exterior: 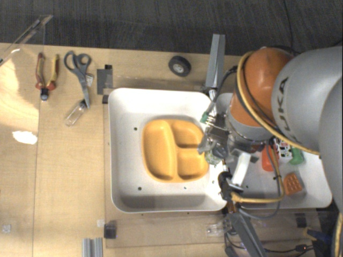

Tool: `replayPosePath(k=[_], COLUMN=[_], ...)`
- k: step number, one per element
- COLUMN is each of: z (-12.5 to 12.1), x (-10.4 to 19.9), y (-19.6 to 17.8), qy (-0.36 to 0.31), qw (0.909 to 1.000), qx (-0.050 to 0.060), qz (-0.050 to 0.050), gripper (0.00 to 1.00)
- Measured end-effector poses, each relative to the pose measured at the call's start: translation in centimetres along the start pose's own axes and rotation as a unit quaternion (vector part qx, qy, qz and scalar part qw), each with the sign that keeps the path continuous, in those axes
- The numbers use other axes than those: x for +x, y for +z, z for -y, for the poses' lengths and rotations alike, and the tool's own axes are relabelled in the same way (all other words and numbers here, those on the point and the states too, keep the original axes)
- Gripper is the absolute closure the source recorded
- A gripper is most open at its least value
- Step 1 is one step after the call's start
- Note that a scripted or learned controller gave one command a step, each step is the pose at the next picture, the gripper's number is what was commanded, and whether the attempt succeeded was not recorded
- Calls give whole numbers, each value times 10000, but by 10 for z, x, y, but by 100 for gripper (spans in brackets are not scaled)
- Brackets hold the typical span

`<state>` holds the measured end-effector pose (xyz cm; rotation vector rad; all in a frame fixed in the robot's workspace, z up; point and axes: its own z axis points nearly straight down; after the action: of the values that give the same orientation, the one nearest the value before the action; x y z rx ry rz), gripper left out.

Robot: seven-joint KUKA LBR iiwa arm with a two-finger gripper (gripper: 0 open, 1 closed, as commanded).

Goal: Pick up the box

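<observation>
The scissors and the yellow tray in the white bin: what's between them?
In the camera view, between the scissors and the yellow tray lie bare wooden bench, a small black bracket at the bin's corner, then the white bin rim and floor.

Light is even and fairly bright, with a strong glare patch washing out the bench (21, 98) at the left edge. Soft shadow lies along the near inner wall of the left bin (123, 143). The picture is slightly soft and grainy.

Wooden bench (59, 186) bears two white bins (126, 143) side by side; scissors (80, 74), red-handled pliers (45, 75) lie at far left; black roll (179, 65) behind left bin.
</observation>
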<state>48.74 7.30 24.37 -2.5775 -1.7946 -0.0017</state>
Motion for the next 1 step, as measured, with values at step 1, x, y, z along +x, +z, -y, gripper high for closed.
replayPosePath(k=[1], z=[-80], x=[39], y=[-4], qy=[-157], qw=[9999], qx=[-12], qz=[4], gripper=[100])
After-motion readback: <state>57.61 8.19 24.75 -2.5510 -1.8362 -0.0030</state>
